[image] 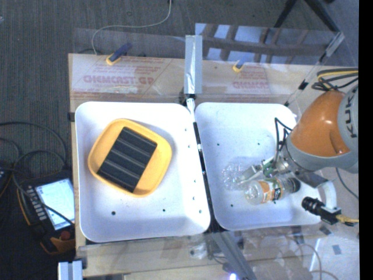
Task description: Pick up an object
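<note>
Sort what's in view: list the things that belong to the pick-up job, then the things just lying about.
Job:
gripper, low in the right bin
clear plastic bottles beside it

Lying about:
left bin
yellow dish holding a black ribbed block
tablet on the floor

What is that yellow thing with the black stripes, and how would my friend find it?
Look at the left white bin, away from the arm. In its middle lies a yellow dish, squarish with rounded corners, holding a ribbed black block. The right bin holds clear plastic bottles instead, so it's the one bright yellow thing there.
</note>
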### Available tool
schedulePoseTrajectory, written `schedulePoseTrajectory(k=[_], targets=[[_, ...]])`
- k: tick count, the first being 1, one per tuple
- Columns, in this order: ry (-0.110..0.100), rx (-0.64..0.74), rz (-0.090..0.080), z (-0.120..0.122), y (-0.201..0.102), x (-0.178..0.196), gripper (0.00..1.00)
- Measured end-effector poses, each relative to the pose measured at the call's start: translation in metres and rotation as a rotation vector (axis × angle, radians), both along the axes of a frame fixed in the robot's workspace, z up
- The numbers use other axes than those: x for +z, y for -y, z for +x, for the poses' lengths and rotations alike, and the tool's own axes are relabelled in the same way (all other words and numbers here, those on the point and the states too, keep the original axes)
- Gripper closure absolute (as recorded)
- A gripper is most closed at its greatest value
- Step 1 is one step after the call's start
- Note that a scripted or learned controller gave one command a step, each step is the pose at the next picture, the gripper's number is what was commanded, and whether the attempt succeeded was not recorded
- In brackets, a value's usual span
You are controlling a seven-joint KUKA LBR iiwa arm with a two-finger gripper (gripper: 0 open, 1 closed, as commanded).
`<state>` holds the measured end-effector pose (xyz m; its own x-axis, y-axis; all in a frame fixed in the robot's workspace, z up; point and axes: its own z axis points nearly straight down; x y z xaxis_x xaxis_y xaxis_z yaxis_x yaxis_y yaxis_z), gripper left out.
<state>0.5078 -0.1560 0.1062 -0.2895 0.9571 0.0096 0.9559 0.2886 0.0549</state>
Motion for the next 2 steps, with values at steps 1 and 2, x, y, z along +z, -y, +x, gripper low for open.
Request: schedulePoseTrajectory(k=[1, 2], targets=[[-0.001, -0.048, -0.004, 0.001, -0.002, -0.0005, 0.0], [0.002, -0.083, -0.003, -0.0003, -0.0029, -0.0008, 0.0]])
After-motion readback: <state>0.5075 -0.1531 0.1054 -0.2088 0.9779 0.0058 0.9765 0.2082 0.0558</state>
